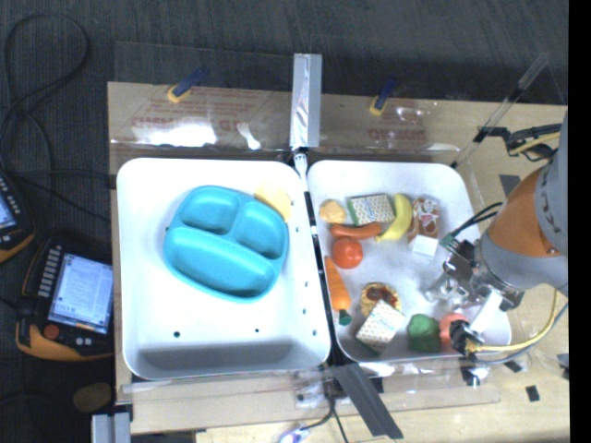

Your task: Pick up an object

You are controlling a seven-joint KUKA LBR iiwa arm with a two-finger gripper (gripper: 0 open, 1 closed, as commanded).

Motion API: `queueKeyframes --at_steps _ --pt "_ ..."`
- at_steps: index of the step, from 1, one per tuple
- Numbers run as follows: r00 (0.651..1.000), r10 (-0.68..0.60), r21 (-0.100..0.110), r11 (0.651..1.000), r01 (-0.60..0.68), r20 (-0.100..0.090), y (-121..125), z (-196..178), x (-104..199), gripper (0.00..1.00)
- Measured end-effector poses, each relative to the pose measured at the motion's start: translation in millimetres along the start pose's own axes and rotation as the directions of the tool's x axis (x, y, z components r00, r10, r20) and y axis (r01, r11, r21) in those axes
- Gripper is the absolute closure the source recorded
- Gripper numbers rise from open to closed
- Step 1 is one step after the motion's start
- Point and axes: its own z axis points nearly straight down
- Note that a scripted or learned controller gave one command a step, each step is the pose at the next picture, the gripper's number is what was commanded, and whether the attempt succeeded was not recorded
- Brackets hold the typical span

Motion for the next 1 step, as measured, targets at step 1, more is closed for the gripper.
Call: queueKeyframes --at_steps 1 --pt "0.999 -0.053 0.004 0.999 0.053 0.005 2.0 -140.7 -3.8 1.0"
